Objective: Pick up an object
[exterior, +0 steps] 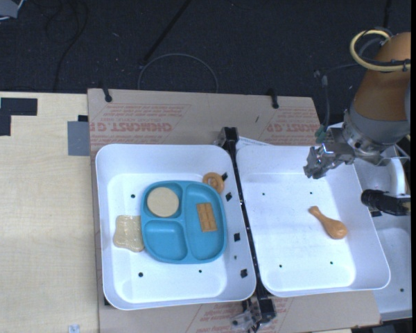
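Camera view, from above the bench: two shallow white bins side by side on a cardboard sheet. Left bin (118,269): one blue compartment tray (184,252), holding a round tan disc (162,202) in its upper-left compartment and an orange-brown cracker-like bar (206,217) in its right compartment; one pale beige slice (128,233) lying against the tray's left edge; one small tan ring (213,181) just beyond the tray's upper right corner, near the bin's wall. Right bin (312,269): one orange drumstick-shaped piece (328,223), lying flat right of centre, thin end pointing up-left. The gripper (319,165), dark metal, hangs over the right bin's upper right area, up and left of the drumstick piece and apart from it; nothing shows between its fingers, and whether they are spread or pressed together cannot be told. The grey arm (378,109) enters from the right.
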Available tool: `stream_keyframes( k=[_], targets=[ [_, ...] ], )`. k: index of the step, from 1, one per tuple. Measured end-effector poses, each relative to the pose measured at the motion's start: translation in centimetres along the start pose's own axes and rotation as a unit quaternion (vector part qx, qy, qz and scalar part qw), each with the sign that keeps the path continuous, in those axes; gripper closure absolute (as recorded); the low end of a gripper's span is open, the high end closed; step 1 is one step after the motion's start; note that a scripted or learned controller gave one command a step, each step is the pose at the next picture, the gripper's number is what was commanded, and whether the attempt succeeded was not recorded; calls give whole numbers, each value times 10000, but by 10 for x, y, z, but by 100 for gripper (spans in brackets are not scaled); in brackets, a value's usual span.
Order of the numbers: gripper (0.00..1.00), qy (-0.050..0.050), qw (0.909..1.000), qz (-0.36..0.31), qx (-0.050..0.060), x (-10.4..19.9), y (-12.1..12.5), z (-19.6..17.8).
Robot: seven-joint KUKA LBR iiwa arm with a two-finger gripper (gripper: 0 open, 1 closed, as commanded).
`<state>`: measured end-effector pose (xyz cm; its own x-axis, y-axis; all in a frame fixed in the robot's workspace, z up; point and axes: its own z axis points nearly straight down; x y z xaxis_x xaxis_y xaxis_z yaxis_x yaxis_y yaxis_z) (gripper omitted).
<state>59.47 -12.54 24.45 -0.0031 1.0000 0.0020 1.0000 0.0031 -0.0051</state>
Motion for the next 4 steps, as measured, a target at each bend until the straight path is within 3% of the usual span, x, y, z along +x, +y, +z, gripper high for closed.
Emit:
stream_keyframes(
  k=[2, 4],
  targets=[
    [100, -2, 10000, 1, 4, 101, -22, 15],
    [100, -5, 10000, 0, 9, 197, -75, 24]
  ],
)
